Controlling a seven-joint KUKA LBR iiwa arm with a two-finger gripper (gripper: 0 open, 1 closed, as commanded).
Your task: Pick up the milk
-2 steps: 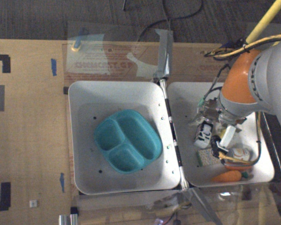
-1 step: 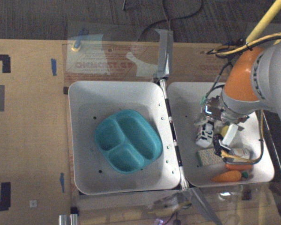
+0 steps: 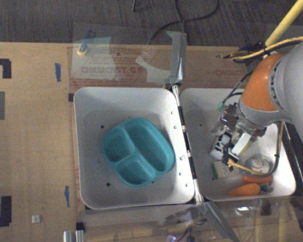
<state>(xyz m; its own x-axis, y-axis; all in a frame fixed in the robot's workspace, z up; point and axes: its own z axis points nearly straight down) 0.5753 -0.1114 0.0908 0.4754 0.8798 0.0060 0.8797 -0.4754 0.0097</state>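
Observation:
A small white carton with a pale yellow edge, likely the milk (image 3: pixel 241 144), lies tilted in the right bin (image 3: pixel 202 110), partly under the wrist. My gripper (image 3: pixel 223 144) hangs low over the middle of that bin, right beside the carton's left side and possibly touching it. The grey arm with its orange band (image 3: pixel 260 92) comes in from the right and hides the bin's far right part. Whether the carton is in the gripper is hidden by the wrist.
In the right bin, near its front edge, lie an orange carrot (image 3: pixel 245 189), a second thin orange piece (image 3: pixel 257 178), a round white item (image 3: pixel 258 164) and a small grey speckled piece (image 3: pixel 221 171). The left bin (image 3: pixel 91 115) holds a teal divided plate (image 3: pixel 138 150).

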